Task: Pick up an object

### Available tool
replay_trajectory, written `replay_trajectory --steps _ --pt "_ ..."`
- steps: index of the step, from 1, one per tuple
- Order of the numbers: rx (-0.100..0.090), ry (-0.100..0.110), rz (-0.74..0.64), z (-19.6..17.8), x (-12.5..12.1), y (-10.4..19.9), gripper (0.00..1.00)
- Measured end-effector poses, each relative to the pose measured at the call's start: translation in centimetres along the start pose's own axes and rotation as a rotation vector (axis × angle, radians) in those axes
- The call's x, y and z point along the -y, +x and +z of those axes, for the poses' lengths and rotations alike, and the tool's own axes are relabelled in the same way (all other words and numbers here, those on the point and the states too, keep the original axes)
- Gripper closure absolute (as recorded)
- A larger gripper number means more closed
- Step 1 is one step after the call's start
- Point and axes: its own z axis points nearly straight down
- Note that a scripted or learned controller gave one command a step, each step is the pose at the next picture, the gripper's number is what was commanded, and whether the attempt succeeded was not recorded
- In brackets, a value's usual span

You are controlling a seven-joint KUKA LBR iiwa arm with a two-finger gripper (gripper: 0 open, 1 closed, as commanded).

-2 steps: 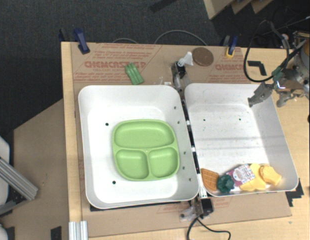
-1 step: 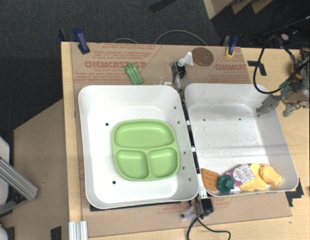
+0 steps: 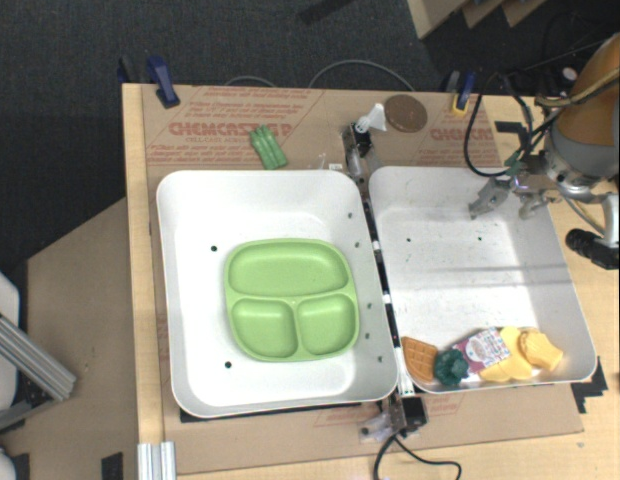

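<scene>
The tool [image 3: 508, 194] hangs spread and ungripping over the right bin's [image 3: 470, 268] far right corner. The toy-food pile [image 3: 490, 356], the likely pick, lies along that bin's near wall, its long axis following the wall, well apart from the tool.

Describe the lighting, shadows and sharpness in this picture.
Camera view: even overhead light; soft shadow bands cross the right bin floor beneath the gripper; the green tray shows mild sheen, no harsh glare; the toys at the near wall look slightly soft; the arm's orange band at the edge is blurred.
</scene>
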Motion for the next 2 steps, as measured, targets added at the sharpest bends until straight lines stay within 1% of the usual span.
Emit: replay_trajectory --steps 1,2 --pt "-0.008 0.002 0.002 4.3 0.1 -0.8 0.0" --pt "-0.001 -0.001 0.0 3.1 0.1 -0.8 1.0"
